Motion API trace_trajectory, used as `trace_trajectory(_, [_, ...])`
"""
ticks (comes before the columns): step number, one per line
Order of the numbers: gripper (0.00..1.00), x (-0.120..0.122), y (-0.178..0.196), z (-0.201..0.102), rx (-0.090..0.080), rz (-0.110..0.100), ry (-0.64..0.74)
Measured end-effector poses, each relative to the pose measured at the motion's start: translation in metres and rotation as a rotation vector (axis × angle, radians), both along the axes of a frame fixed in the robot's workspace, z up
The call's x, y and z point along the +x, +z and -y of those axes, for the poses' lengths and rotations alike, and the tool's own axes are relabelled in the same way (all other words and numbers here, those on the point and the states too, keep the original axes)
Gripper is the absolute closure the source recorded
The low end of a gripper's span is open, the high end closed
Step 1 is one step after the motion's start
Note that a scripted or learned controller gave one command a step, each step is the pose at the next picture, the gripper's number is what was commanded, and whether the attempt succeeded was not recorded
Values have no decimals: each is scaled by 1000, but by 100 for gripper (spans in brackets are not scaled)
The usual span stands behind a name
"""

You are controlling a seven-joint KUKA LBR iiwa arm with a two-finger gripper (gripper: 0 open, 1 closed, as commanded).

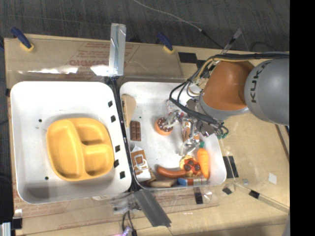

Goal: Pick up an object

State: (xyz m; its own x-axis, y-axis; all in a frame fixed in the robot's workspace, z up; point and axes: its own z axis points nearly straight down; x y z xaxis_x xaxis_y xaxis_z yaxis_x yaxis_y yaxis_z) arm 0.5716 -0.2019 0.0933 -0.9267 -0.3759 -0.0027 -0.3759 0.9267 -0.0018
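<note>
Toys (189, 167) crowding rt bin's (147, 95) front-rt corner, w/ carrot (203, 162).

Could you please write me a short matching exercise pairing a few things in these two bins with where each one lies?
Things:
1. yellow tray
2. carrot
3. donut
4. chocolate bar

Places:
A. right bin, near its right wall
B. left bin
C. right bin, near its left wall
D. right bin, near the middle

Pairs: 1-B, 2-A, 3-D, 4-C
</note>
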Motion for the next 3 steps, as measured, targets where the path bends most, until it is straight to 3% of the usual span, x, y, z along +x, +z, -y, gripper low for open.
trace_trajectory(1, [0, -60, 0, 7, 1, -1, 21])
trace_trajectory(2, [100, -56, 11, 4, 1, 6, 30])
trace_trajectory(3, [100, 24, 113, -31, 0, 5, -189])
